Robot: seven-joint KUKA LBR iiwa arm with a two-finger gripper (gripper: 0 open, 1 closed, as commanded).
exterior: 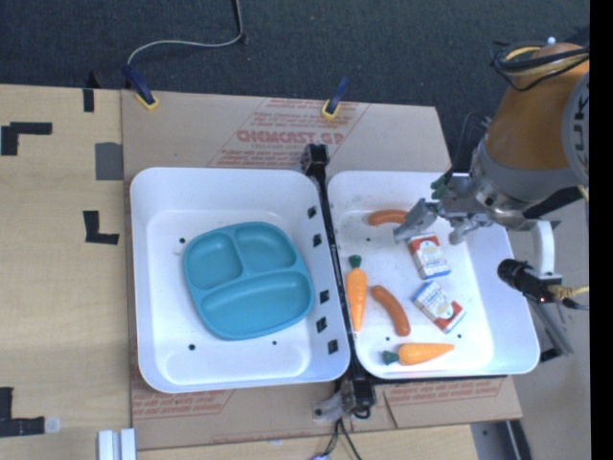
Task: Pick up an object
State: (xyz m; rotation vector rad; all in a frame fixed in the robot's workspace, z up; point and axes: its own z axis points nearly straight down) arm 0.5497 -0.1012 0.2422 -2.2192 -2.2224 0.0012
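camera view | end effector [442,225] hung over right bin [517,345], fingers spread wide, nothing between them | small carton [428,256] lay just below it, second carton [439,306] nearer the front | two carrots [355,296] [420,354] and two sausages [387,218] [392,310] scattered around | blue divided plate [248,278] sat in left bin [153,286]

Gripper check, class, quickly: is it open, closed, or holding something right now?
Gripper: open, holding nothing, poised over the right bin above a small carton.
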